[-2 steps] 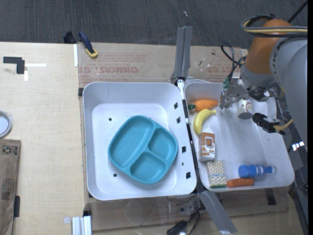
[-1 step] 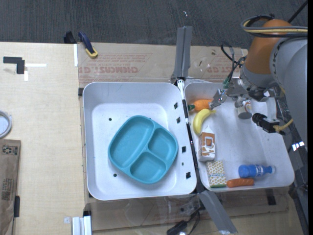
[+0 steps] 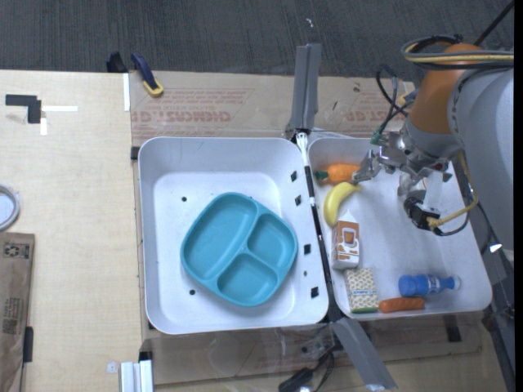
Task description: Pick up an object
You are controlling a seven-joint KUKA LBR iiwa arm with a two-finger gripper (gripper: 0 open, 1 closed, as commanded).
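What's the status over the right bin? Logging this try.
Gripper low at the right bin's far end. Nothing seen between its fingers. Carrot and banana right beside it. Blue tray alone in the left bin.

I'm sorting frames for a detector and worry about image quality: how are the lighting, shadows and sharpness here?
Camera view: lighting is even and soft; the white bins look bright without hiding the blue plate or the banana. Shadows are faint, mostly under the plate's rim. Bin contents are reasonably sharp; the arm at the right edge looks soft, and the gripper is hard to resolve.
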